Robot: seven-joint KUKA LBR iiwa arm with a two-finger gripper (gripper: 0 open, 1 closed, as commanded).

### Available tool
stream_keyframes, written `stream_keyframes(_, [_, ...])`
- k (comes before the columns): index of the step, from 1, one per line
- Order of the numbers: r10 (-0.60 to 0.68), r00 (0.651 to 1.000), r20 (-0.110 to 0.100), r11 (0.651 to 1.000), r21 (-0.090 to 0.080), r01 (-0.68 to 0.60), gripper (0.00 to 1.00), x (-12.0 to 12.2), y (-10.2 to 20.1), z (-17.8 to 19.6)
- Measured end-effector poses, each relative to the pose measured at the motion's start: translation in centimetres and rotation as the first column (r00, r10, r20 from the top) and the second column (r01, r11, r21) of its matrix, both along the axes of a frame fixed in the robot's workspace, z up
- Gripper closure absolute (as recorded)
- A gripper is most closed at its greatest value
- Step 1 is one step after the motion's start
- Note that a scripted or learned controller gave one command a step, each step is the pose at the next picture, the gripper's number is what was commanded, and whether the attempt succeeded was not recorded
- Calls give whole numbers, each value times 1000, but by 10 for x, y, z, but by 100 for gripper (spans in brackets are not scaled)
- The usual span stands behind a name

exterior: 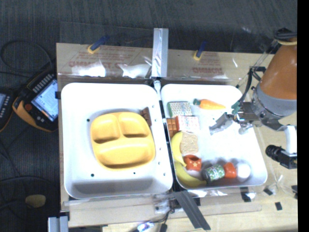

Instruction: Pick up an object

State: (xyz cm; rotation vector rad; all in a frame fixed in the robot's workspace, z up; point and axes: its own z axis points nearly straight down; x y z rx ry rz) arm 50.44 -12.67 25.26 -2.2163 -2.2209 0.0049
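Toy foods [203,170], glossy and rounded, crowd the right bin [256,175]; pincer [219,123] state unclear.

Two white bins [72,144]; one yellow tray [123,139]; one banana [179,166]; one carrot [210,104].

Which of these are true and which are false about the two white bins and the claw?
1. The yellow tray lies in the left bin. True.
2. The carrot is in the left bin. False: it lies in the right bin.
3. The banana is in the right bin. True.
4. The claw sits over the left bin. False: it is over the right bin.
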Motion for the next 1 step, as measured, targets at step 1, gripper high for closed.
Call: stream_keyframes(1, [-51, 999, 1, 999, -3, 51, 0, -13, -65, 91])
